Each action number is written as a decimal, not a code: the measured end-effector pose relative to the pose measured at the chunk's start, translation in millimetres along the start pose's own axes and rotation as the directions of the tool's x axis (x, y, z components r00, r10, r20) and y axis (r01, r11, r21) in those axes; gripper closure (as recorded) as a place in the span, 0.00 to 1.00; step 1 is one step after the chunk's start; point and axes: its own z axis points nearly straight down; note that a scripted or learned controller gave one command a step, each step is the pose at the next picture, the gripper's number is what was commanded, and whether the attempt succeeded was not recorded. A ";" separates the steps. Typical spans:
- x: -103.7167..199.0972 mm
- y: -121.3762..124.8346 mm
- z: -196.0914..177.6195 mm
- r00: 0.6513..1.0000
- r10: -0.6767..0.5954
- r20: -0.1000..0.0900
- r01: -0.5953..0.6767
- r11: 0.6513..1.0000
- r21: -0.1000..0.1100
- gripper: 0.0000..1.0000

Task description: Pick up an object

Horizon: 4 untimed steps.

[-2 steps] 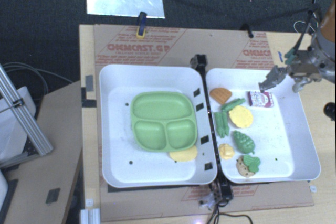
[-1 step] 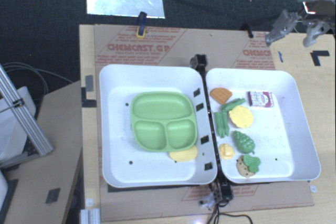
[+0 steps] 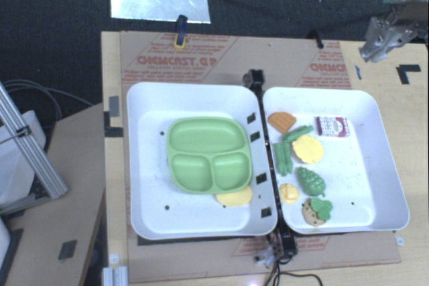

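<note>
Camera view puts your gripper (image 3: 383, 42) at the upper right, above the bench and outside the right bin (image 3: 375, 164); whether it is released or clenched, you cannot tell. The toy foods, the nearest being the small red-and-white packet (image 3: 332, 126), lie down-left of it.

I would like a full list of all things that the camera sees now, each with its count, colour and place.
bins: 2, white, side by side on the bench
divided plate: 1, light green, in the left bin
yellow piece: 1, partly under the plate's near edge
orange piece: 1, right bin, far left corner
small packet: 1, white and dark red, right bin, far side
bean pods: 2 or so, green, right bin, left side
round yellow piece: 1, beside the pods
green toy foods: 2, right bin, near side
small yellow piece: 1, near the divider
gripper: 1, grey metal, above the bench beyond the right bin
</note>
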 end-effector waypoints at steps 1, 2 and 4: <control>68.7 33.4 166.2 1.000 -0.001 -0.003 0.001 1.000 0.022 1.00; -61.5 -2.6 61.8 1.000 0.020 0.004 -0.020 1.000 -0.005 1.00; 106.4 24.6 341.0 1.000 -0.003 -0.005 0.003 1.000 0.018 1.00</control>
